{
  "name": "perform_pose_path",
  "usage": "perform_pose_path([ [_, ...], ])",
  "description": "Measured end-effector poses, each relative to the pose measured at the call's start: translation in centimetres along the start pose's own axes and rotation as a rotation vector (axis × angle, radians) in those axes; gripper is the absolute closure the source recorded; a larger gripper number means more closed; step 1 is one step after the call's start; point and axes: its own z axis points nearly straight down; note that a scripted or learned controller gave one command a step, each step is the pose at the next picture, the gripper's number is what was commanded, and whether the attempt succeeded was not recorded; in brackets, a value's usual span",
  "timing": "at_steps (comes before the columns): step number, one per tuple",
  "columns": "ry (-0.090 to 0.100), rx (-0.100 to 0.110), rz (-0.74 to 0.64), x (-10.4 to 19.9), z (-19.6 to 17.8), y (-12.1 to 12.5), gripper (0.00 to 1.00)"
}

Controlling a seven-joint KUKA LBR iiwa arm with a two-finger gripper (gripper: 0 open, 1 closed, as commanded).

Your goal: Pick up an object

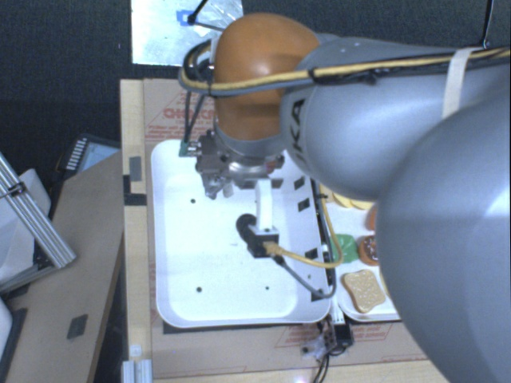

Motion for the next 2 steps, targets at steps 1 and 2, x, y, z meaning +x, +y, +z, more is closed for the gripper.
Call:
perform_pose_path([
  [1,0.005,-0.028,0.005,-1.1,-8.0,11.4,1.00],
  [2,0.001,-0.004,0.003,-0.1,1.9,8.6,1.00],
])
